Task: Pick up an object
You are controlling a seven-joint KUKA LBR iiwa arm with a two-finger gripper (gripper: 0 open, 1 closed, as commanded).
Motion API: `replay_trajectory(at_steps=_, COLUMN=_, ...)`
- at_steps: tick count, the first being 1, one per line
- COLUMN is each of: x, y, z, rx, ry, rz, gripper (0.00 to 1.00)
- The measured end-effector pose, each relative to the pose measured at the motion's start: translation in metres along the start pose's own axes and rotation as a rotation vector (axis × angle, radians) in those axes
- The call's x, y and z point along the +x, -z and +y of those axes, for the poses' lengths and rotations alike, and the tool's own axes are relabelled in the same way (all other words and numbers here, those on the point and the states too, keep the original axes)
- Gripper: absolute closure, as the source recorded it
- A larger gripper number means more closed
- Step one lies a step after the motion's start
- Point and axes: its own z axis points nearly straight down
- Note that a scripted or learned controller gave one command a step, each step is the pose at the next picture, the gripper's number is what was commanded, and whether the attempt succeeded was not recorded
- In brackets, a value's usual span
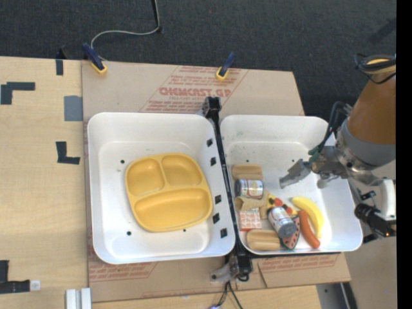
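Looking down at a slant, we see a bench [38, 172] of pale wood with a cardboard sheet [187, 89] on it, held at its far edge by two yellow clamps [94, 58]. On the cardboard sit two shallow white bins side by side, touching along a dark seam. Our left bin [103, 172] holds a single yellow tray [168, 192] with three compartments, two small ones at the far side and one long one at the near side; it lies flat near the middle of the bin. Our right bin [270, 134] is bare in its far half, and its near half holds a cluster of small things. Along the seam side, from far to near, lie a brown block [247, 172], a can [250, 188] on its side, a tan piece [248, 204], a packet [250, 220] with red print and a bread roll [262, 239]. Beside these lie a bottle [281, 219] with a red cap, then a banana [309, 212] and a sausage [308, 230], the last two touching near the bin's right wall. The arm [373, 118] reaches in over that right wall. Its gripper [293, 174] hangs over the bare white floor just beyond the banana; its fingers [288, 179] look closed or nearly so, with nothing between them that we can make out.
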Motion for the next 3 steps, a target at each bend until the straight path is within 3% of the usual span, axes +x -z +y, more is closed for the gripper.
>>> replay_trajectory(at_steps=1, x=-0.008, y=-0.151, z=0.017, rx=-0.005, ry=-0.004, rz=-0.004, gripper=0.00)
replay_trajectory(at_steps=2, x=-0.007, y=-0.143, z=0.017, rx=-0.001, ry=-0.003, rz=0.000, gripper=1.00)
replay_trajectory(at_steps=3, x=0.004, y=-0.065, z=0.060, rx=-0.001, ry=0.000, rz=-0.001, gripper=1.00)
